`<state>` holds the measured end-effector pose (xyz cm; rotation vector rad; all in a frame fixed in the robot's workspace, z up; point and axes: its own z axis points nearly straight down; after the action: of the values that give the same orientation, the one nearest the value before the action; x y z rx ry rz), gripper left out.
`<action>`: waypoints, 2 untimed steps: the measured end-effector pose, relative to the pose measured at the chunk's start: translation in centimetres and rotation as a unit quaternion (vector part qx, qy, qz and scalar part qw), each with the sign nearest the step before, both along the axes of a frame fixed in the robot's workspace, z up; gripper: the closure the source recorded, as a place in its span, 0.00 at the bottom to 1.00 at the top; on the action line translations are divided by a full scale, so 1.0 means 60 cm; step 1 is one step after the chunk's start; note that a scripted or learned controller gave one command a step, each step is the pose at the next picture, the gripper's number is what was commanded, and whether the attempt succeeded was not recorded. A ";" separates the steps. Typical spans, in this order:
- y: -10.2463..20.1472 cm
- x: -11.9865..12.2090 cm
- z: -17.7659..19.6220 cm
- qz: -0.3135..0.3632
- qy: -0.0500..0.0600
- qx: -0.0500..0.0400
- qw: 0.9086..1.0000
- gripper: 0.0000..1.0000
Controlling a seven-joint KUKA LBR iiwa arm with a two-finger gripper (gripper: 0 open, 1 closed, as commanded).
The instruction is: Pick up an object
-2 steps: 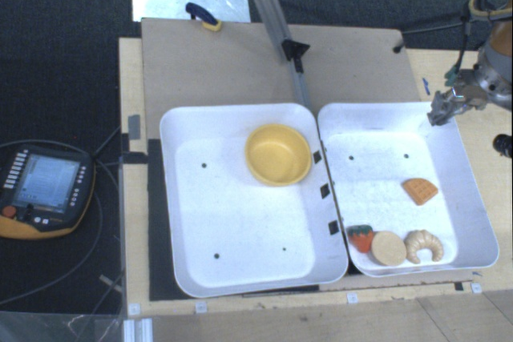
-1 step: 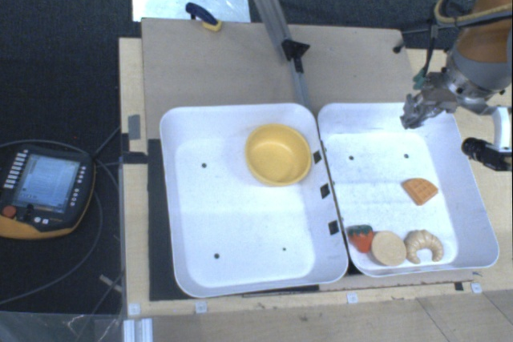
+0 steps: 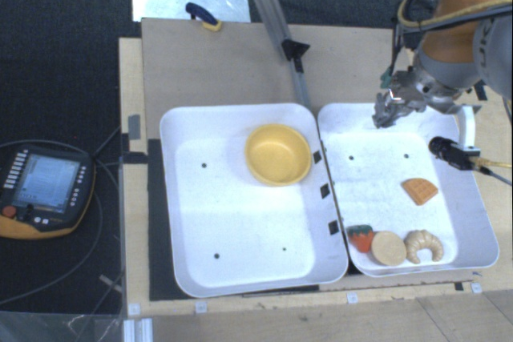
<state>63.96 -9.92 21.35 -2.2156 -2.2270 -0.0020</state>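
Pincer (image 3: 385, 118) sits over the far end of the right bin (image 3: 473, 196), close to its back rim, hanging from the grey wrist with the orange band on the arm (image 3: 465, 8) above it. Tip is a dark blur from this angle; cannot tell how far it is parted, and nothing can be made out in it.

Below the pincer, bare white bin floor. A black cylindrical part (image 3: 447, 152) on the arm side juts over the right rim of the bin.

Objects in the right bin, all well apart from the pincer:
- orange waffle-like cracker (image 3: 419, 191), lying flat toward the right side, mid bin
- croissant (image 3: 424, 245), near front right corner
- round pale biscuit (image 3: 388, 248), just left of the croissant, touching or nearly so
- small red and green piece (image 3: 360, 237), like a toy vegetable, against the left of the biscuit, near the front left corner

Left bin (image 3: 184, 196): one yellow bowl (image 3: 277, 154), upright, toward the far right corner, near the wall shared with the right bin.

Bench (image 3: 232, 60) behind the bins: a metal pole (image 3: 268, 0) rising at a slant, a blue and yellow clamp (image 3: 203, 15) near the back edge.

On the dark floor to the left of the bench, a teach pendant (image 3: 42, 188) with lit screen
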 end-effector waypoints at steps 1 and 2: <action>0.081 0.003 -0.008 0.000 0.000 0.000 1.000 1.00; 0.176 -0.009 0.015 0.000 0.000 0.000 1.000 1.00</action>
<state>63.43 0.65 22.27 -2.2153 -2.2277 -0.0036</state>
